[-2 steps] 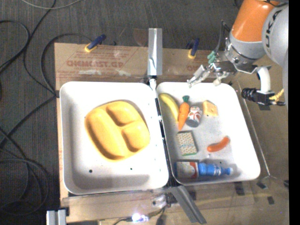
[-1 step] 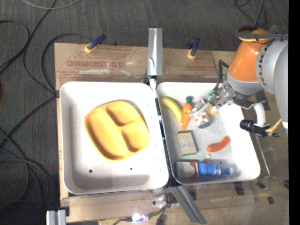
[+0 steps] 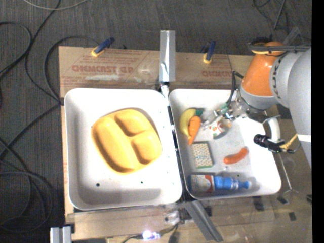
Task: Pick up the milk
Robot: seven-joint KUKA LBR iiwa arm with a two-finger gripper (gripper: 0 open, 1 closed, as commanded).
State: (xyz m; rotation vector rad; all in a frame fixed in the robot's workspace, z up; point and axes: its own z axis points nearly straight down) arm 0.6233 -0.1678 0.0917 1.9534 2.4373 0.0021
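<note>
Over right bin (image 3: 268,186), gripper (image 3: 226,113) low at upper middle, near small white carton, presumably milk (image 3: 217,128), just beside carrot (image 3: 194,127) and banana (image 3: 187,118). Finger state: cannot tell. Step: approach/grasp. Next: centre on carton, close, lift clear of neighbours.

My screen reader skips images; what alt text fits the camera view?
The gripper hovers over the right bin, which holds a banana, carrot, small carton, sausage and bottle. The left bin holds a yellow tray.
</note>
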